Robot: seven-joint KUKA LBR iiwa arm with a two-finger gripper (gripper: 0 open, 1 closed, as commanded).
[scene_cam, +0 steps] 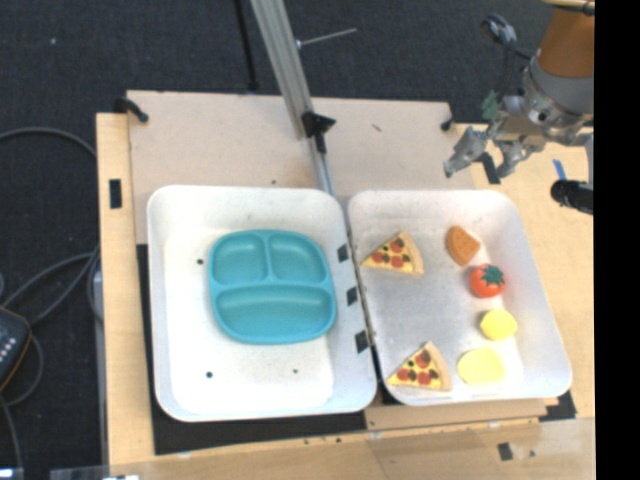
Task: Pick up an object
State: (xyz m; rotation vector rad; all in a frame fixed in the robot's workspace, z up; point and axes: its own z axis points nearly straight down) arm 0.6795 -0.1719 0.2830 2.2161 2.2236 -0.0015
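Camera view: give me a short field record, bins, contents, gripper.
left bin: teal divided plate
right bin: two toy pizza slices, orange bread-like piece, toy tomato, two yellow pieces
gripper: open, above the right bin's far edge, holding nothing

One fixed camera, high above the table

It looked down at a slant from a moderate distance, taking in the whole table [120, 268] with both white bins [180, 368] near the middle of its view; the arm [565, 38] entered beyond the table's far right corner.
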